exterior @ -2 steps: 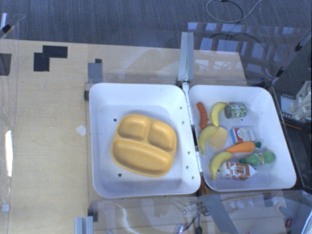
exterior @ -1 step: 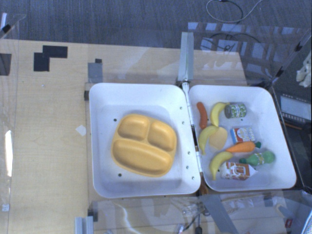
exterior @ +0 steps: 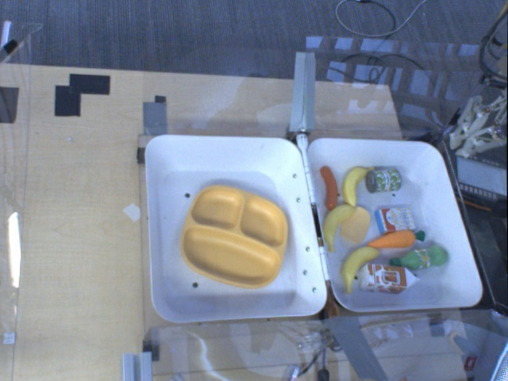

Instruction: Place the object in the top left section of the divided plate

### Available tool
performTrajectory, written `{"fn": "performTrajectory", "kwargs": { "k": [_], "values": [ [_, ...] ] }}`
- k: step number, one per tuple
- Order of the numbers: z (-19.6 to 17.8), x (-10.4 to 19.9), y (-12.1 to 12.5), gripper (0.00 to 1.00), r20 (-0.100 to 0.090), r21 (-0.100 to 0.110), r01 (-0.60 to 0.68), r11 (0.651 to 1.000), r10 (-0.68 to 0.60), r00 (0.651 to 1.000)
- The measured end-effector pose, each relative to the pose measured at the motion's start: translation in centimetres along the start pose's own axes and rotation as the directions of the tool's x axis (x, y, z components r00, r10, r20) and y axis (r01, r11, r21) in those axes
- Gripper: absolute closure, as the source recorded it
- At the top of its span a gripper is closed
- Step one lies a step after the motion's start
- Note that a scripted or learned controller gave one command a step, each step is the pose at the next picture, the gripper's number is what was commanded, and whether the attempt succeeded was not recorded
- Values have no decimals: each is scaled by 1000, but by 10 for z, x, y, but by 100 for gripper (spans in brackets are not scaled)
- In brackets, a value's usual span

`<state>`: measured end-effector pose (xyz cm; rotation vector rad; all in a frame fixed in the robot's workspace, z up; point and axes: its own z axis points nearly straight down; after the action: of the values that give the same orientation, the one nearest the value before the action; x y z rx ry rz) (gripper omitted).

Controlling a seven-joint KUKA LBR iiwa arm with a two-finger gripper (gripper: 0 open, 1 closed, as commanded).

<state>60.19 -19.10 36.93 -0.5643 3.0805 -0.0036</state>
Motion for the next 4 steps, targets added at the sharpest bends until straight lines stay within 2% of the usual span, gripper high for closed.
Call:
{"fn": "performTrajectory", "kwargs": {
  "k": [1, 2, 3, 4],
  "values": [
    [90, -44, -7, 100, -1, -1, -203, 979, 203, 979],
    [147, 25, -6, 100, -1, 1, -45, 999, 45, 999],
    [256, 32, -2, 100, 0, 1, 6, 1000, -6, 1000],
    [209, 11, -11, 100, 3, 2, -123, 992, 123, 992]
  ]
}}
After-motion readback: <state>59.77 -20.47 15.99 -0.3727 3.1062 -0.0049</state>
